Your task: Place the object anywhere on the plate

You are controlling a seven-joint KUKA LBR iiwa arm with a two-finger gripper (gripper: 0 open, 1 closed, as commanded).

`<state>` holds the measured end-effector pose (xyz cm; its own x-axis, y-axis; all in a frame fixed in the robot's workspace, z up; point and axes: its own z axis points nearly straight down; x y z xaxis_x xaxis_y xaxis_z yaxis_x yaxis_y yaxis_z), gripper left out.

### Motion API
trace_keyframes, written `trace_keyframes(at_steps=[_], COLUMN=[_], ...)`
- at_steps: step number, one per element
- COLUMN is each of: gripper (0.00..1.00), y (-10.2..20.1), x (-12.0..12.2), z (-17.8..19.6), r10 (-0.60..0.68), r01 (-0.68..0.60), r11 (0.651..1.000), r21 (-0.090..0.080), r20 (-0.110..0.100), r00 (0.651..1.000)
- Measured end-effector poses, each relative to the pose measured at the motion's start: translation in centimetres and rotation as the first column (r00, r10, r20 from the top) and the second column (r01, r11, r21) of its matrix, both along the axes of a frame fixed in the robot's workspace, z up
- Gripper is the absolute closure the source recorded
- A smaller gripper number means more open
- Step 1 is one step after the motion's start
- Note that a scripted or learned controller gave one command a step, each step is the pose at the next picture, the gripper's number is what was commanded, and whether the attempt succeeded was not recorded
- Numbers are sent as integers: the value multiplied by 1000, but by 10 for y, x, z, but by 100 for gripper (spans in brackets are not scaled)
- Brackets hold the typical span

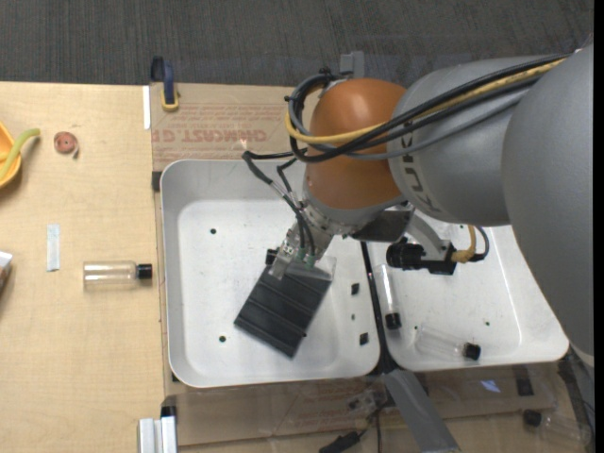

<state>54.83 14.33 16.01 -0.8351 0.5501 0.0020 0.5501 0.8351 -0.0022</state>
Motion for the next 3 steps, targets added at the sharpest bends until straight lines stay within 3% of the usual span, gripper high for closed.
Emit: trace_keyframes(at_steps=[1, 2, 3], gripper=[0, 0, 0], y=[0, -19, -47], x=[0, 66, 90], z=[0, 53, 153], r10=[0, 235, 423], r01=[0, -235, -423], r11=[1000, 972, 906], r21=[0, 0, 0], r20=[0, 7, 7], r00=[1000, 972, 906])
